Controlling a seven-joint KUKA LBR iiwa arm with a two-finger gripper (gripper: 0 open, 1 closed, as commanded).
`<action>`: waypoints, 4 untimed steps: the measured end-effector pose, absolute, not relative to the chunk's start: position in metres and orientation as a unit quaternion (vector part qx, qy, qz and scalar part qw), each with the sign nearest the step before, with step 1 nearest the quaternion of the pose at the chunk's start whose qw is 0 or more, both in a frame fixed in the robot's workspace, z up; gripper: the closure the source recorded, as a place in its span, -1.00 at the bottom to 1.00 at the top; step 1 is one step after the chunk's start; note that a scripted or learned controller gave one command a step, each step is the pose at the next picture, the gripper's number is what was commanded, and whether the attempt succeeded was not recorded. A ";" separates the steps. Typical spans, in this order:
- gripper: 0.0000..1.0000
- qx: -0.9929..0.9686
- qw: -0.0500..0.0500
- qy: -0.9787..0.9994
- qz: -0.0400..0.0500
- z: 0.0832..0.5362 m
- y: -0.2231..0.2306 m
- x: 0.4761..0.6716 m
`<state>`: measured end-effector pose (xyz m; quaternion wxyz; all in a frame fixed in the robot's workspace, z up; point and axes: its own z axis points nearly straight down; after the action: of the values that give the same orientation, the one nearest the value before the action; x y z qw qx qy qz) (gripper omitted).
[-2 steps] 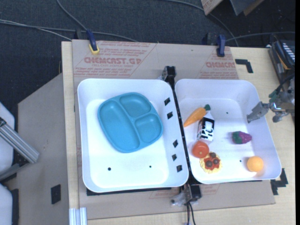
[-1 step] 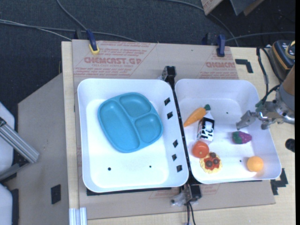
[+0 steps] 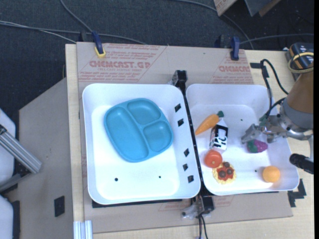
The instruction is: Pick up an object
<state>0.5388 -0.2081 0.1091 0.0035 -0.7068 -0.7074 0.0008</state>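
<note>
Arm enters from the right, gripper point(image 3: 256, 136) low in the right bin point(image 3: 234, 89), directly over a small purple grape bunch point(image 3: 257, 146) near the bin's right side. Fingers and bunch overlap in this view; I cannot tell whether the pincer is spread, pressed together, or pinching anything. No grasp is confirmed.

Other candidates in the same bin: carrot point(image 3: 207, 124), black-and-white carton point(image 3: 219, 136), tomato point(image 3: 213, 159), little pizza point(image 3: 224, 173), orange point(image 3: 271, 174). The left bin point(image 3: 94, 148) holds 1 blue divided plate point(image 3: 138, 129).

Risks, as judged from here:
- The bunch is small and lumpy; fingers may close off-centre and squeeze it out sideways.
- It may be pushed toward the right wall rather than captured, ending harder to reach.
- A descent too deep jams the fingertips on the bin floor.
- A weak pinch could drop it on lifting.

The carton and orange lie apart from the bunch, so a collision seems unlikely.
</note>
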 end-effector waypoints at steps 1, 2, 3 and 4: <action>-1.00 -0.707 0.002 -0.707 0.001 0.083 -0.207 0.539; 1.00 -0.707 0.000 -0.707 -0.001 0.096 -0.208 0.540; 1.00 -0.707 -0.003 -0.708 -0.001 0.141 -0.211 0.545; 1.00 -0.706 -0.003 -0.708 -0.002 0.193 -0.204 0.539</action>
<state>0.5394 -0.2039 0.1930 -0.0028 -0.7065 -0.7077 -0.0016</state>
